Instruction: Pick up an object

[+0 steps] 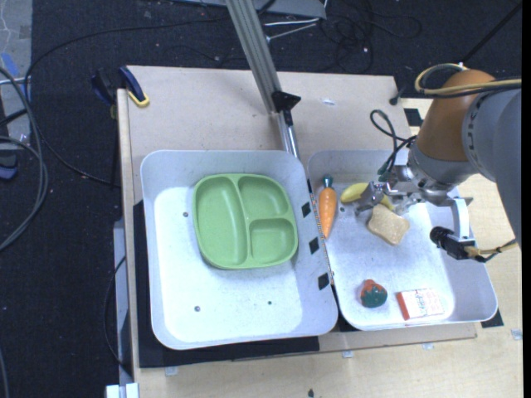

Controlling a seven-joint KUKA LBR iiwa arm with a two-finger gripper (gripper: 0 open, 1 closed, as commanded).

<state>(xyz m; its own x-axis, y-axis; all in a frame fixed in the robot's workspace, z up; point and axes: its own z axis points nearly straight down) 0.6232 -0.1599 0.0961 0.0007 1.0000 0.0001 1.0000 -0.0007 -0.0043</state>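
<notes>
In the right bin (465, 301) lie an orange carrot (327, 211), a yellow banana-like piece (355, 191), a tan bread-like block (388, 225), a red and teal round toy (372, 293) and a red and white box (422, 303). My gripper (385, 197) hangs low over the bin's upper middle, right above the tan block and next to the yellow piece. The grey arm with its orange band (448, 123) comes in from the right.
The left bin (166, 305) holds a green divided plate (246, 220). A metal pole (257, 48) slants down to the bins' shared back edge. Black clips (317, 245) sit along the divider between the bins. Cables lie on the dark floor around the bench.
</notes>
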